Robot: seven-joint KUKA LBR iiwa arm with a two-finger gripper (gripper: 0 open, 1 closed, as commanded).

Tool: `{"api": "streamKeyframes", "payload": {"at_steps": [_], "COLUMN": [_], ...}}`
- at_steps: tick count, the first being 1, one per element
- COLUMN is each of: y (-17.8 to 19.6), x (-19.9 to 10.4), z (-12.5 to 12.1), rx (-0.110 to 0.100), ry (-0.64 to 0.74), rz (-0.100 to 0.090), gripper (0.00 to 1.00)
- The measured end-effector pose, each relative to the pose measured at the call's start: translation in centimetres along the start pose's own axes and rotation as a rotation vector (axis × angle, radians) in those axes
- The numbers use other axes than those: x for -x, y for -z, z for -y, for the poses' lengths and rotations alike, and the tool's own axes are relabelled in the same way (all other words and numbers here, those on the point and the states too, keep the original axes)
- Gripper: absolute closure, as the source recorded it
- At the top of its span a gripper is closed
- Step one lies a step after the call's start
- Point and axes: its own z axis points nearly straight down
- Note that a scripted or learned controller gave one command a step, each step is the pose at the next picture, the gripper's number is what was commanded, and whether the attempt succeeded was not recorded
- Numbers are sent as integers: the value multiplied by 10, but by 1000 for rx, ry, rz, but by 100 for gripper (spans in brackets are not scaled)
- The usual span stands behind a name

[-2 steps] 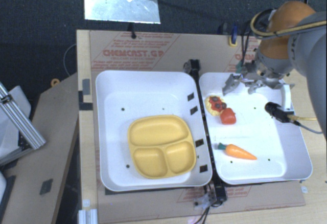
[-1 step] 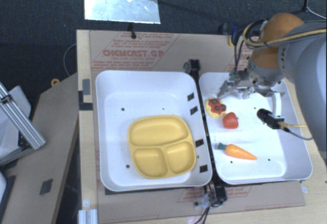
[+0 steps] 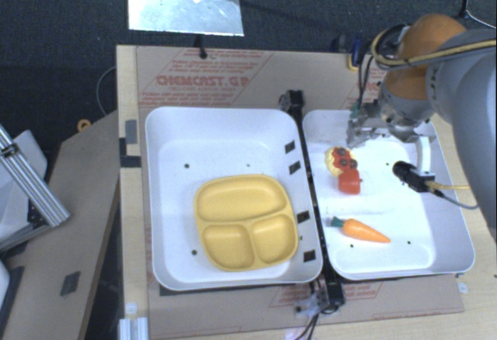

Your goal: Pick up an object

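While the end effector (image 3: 359, 131) hovers, the carrot (image 3: 362, 230) lies well apart.

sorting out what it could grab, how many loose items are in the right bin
3: a carrot near the front, a red piece mid-bin, and a yellow item touching it just behind. The arm covers the bin's far corner, so more may be hidden.

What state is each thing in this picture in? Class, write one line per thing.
Yellow plastic three-compartment tray: flat in the left white bin, compartments bare.
Orange plastic carrot: lying on its side in the right white bin.
Red and yellow toy food piece: resting in the right bin.
Gripper: above the right bin's far end; jaw state unclear.
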Motion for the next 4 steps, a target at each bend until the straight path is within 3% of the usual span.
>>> {"api": "streamKeyframes", "payload": {"at_steps": [1, 3, 4], "y": [44, 166, 149], "x": [0, 2, -52], "z": [-2, 1, 11], "rx": [-6, -2, -11], "ry": [-2, 0, 4], "rz": [1, 2, -2], "gripper": [100, 100, 100]}}
